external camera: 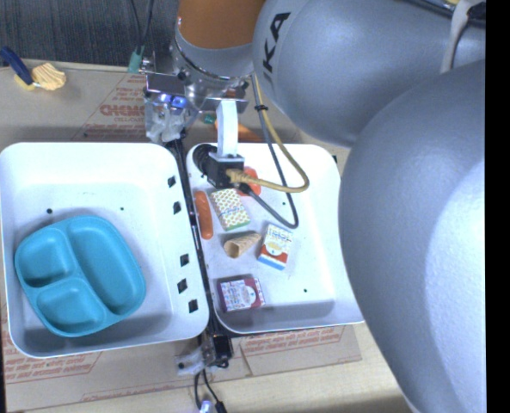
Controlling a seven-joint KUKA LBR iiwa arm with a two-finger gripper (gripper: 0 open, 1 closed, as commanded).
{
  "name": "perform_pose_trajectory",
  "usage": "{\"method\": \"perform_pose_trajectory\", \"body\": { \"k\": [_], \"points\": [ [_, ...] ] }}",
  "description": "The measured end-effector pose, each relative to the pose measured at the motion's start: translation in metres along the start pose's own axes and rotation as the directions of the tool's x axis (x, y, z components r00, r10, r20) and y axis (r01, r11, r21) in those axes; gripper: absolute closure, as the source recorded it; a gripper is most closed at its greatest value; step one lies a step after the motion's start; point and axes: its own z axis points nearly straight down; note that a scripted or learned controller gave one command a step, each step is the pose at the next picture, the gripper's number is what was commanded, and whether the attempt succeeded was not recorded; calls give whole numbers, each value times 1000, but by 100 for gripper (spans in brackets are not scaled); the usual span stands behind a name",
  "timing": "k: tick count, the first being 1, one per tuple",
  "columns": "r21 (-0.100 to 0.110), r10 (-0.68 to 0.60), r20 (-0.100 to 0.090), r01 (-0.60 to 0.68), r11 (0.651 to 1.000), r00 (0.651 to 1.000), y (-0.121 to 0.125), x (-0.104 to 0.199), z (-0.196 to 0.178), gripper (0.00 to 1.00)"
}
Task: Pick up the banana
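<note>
My gripper (165, 124) hangs under the orange wrist band, above the far rim where the two bins meet. In the right bin (319, 295), just below the wrist, lie several small things. An orange sausage-shaped piece (205, 216) lies along the left wall. Beside it is a chequered little box (230, 207), with a reddish-orange piece (251, 180) above it. Lower down lies a tan, slightly curved piece (242, 245). It is the nearest in colour to a banana, but I cannot tell what it is.
A white carton with orange and blue print (276, 248) and a dark red packet (239, 294) lie in the right bin. The left bin (82, 170) holds a blue divided plate (78, 274). A yellow-headed, blue-handled tool (41, 76) lies on the cardboard at the far left.
</note>
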Motion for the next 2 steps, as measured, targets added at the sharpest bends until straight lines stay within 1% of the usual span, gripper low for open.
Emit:
{"method": "perform_pose_trajectory", "body": {
  "k": [1, 2],
  "points": [
    [1, -66, 1, 66, 998, 998, 38, -24, 123, 100],
    [-2, 184, -1, -184, 983, 983, 38, 73, 158, 100]
  ]
}}
